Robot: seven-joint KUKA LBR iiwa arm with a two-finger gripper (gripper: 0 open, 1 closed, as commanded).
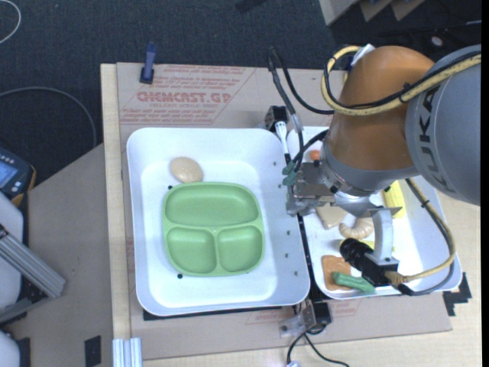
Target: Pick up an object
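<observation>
"CHEMCAST GP" printed on the bench sheet [183, 95], "KUKA" on arm [428, 121], jaws' state cannot be told

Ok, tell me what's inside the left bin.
The left bin holds a green divided tray with nothing visible in its three compartments, and a beige rounded object lying beside the tray's far edge. Whatever lies under the tray is covered.

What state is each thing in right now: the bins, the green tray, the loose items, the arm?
Left bin: holds tray and a beige item.
Green divided tray: lying flat, compartments bare.
Beige item: loose, beside the tray.
Right bin: holds several small items, partly hidden.
Arm: reaching over the right bin.
</observation>
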